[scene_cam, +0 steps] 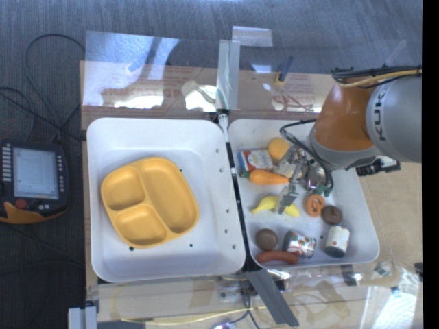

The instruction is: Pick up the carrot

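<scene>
The arm [374, 118] enters from the right, its orange band above the right bin [357, 211], wrist angled downward and leftward. The end effector [291, 194] hangs low among the bin's contents, fingertips over the yellow banana-shaped toy [266, 204]; whether its grip is parted or closed cannot be told, and nothing is visibly held. The carrot [267, 177] lies on the bin floor just left of the end effector, beside the bin's left wall. The left bin [206, 142] carries a yellow divided tray [147, 201].
</scene>
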### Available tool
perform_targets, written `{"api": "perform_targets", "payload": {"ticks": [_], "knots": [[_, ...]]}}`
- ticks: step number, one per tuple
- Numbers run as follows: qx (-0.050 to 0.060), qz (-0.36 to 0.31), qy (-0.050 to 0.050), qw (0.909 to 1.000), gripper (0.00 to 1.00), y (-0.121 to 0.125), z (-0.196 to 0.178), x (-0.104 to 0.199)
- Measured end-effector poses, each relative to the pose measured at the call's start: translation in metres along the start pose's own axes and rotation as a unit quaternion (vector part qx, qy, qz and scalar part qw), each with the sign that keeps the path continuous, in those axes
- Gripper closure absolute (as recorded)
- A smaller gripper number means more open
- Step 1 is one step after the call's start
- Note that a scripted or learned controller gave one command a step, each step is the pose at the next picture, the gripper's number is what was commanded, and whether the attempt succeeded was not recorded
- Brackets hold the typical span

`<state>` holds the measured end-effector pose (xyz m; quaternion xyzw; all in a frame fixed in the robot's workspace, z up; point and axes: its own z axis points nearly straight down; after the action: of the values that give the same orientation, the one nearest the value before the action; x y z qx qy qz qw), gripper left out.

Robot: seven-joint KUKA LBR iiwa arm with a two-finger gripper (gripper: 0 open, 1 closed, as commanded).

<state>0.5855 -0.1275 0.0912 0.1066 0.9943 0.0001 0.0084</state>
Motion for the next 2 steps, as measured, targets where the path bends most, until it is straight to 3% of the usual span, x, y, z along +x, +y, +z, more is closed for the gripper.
{"api": "perform_targets", "payload": {"ticks": [1, 2], "knots": [[0.001, 0.167, 0.002, 0.9860, 0.00, 0.041, 0.002, -0.047], [0.003, 0.165, 0.002, 0.9862, 1.00, 0.041, -0.009, -0.047]]}}
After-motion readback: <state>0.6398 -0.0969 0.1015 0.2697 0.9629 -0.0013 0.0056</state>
